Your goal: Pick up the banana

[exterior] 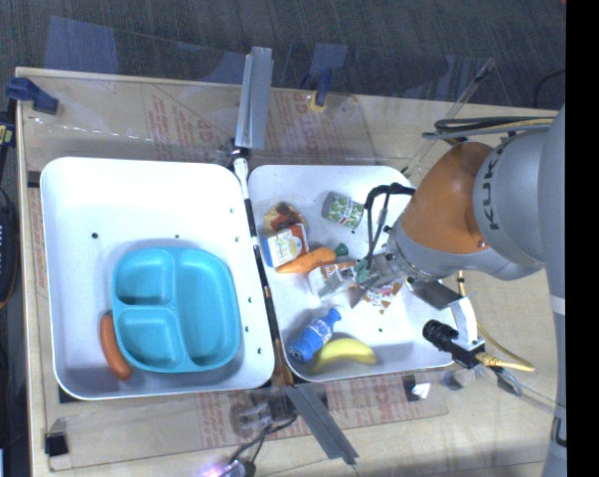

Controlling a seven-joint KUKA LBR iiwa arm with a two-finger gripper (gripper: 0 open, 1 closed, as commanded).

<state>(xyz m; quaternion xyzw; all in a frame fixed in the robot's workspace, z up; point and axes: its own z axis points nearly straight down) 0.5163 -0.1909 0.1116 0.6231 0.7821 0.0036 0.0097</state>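
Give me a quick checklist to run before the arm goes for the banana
1. Banana in view, right bin, near front wall: ok.
2. Banana top uncovered: ok.
3. Room beside it: not ok, blue bottle touches its left end.
4. Gripper over banana: not ok, it sits farther back, above the clutter near the carrot.
5. Gripper open: cannot tell.
6. Gripper free of other items: cannot tell.

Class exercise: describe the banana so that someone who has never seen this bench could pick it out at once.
Find the right bin of the two white ones. Along its near edge lies the banana, a curved yellow fruit. A blue bottle touches its left end; the banana is the one yellow thing there.
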